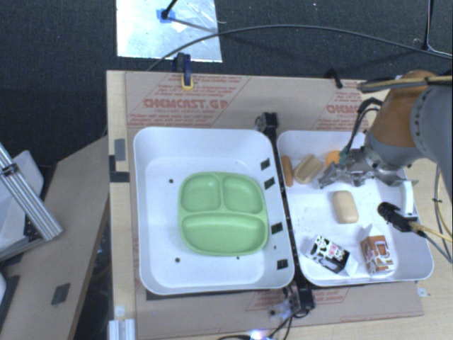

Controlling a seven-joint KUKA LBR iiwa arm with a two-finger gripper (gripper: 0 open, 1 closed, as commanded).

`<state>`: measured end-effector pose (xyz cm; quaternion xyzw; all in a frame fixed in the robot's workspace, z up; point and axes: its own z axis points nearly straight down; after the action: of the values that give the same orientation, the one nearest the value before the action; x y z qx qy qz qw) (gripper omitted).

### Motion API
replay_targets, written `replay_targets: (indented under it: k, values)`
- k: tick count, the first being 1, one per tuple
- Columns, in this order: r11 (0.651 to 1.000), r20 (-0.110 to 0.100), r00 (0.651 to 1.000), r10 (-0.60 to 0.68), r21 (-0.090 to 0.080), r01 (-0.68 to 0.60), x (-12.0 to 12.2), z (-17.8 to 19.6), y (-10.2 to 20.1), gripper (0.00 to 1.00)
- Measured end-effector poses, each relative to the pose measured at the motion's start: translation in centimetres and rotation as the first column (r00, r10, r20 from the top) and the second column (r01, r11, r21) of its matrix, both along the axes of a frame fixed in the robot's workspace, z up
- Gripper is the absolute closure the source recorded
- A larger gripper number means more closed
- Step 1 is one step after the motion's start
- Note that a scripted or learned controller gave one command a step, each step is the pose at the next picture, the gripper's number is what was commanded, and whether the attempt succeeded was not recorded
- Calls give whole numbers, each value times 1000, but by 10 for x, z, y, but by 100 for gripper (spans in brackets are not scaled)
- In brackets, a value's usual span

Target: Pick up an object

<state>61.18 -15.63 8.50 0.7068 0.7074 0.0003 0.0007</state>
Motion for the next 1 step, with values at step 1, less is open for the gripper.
replay_targets:
  k: [1]
  values:
    - [1000, 3, 1000, 0, -1, 0, 1, 11, 0, 100]
